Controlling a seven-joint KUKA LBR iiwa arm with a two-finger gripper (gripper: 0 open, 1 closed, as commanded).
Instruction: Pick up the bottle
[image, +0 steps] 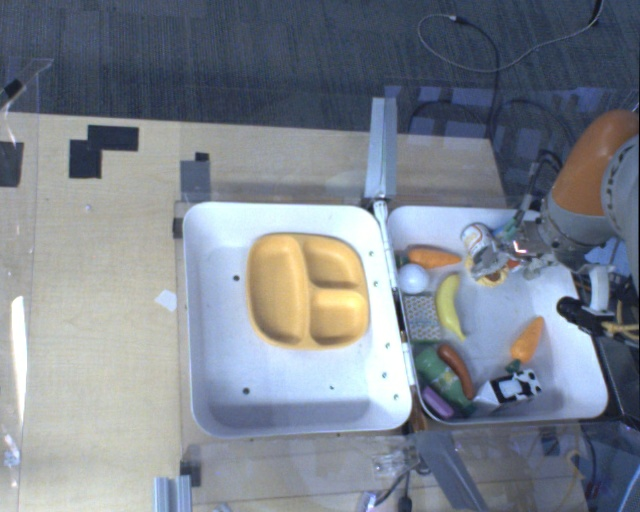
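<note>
Gripper sits low over the far part of the right bin, at the end of the grey arm with its orange band, reaching in from the right. How far open it is cannot be told: the tip is a small, cluttered blur. The bottle looks like the small pale, clear item with a round rim right at the gripper tip, on its left side, touching or nearly touching. Cannot tell whether it is gripped. A bit of yellow shows just below the tip; unclear what it belongs to.

Counts:
- Two white bins, side by side, a metal divider between them.
- Left bin: one yellow tray with three compartments, lying near the middle.
- Right bin: two orange carrots, one at the far left just left of the bottle, the other toward the right, tilted.
- One white ball at the left wall, just near of the first carrot.
- One banana beside the ball, running near-far.
- One grey mesh pad left of the banana.
- One red-brown sausage lying across one green item.
- One purple item at the near left corner.
- One black-and-white item near the near wall, well apart from the gripper.
</note>
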